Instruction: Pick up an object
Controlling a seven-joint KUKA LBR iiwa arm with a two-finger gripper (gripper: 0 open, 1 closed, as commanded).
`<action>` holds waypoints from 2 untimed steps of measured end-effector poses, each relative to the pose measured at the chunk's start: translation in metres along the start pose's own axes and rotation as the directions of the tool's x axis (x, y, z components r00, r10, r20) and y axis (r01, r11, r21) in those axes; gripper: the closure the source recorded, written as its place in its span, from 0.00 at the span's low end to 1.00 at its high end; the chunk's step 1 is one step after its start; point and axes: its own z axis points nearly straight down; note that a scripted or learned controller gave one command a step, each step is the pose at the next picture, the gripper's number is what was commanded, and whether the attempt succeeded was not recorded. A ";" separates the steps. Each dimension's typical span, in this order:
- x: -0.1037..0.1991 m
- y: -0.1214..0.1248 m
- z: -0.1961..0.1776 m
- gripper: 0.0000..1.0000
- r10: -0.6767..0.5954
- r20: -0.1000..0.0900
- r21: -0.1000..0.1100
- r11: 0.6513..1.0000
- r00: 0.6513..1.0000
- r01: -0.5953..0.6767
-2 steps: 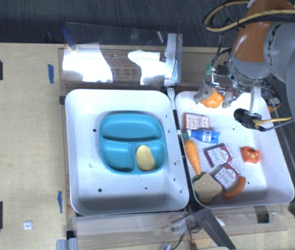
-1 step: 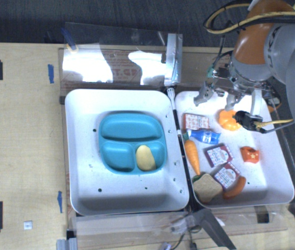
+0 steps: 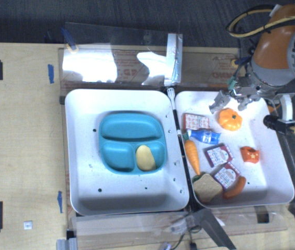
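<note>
Two shallow white bins are borne side by side on the worktop [image 3: 17, 155], and the risks are set out from the largest item down. The left bin [image 3: 79, 191] is occupied by a blue divided tray [image 3: 124, 134] with a pale yellow potato-like item [image 3: 145, 158] in its lower right compartment; nothing there is threatened, being well apart from the arm.

The right bin [image 3: 272, 181] is crowded. A slice of bread [image 3: 206, 187] is seen at its near edge, touching a sausage [image 3: 235, 187] and a dark red packet [image 3: 225, 174]; a second such packet [image 3: 218, 154], a carrot [image 3: 192, 157], a blue bottle [image 3: 204, 136] and a red-and-white packet [image 3: 196, 121] are clustered just beside one another. A small red tomato-like piece [image 3: 249, 154] lies apart.

The hand [image 3: 235, 99] is held over the bin's far part with its fingers spread wide and nothing between them. An orange pumpkin-like toy [image 3: 230, 120] lies just beneath it and is judged the likeliest target.

Being round and smooth, the toy could be squeezed out sideways if the fingers were closed off-centre, or nudged against the red-and-white packet. The bin's far wall is near, so a finger could be caught on it during a descent.
</note>
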 end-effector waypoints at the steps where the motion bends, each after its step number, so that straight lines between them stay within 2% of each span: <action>1: -0.013 -0.001 0.061 0.00 -0.013 0.010 -0.027 1.000 1.000 0.013; 2: -0.032 0.024 0.089 0.00 -0.046 0.004 -0.011 0.999 0.999 0.046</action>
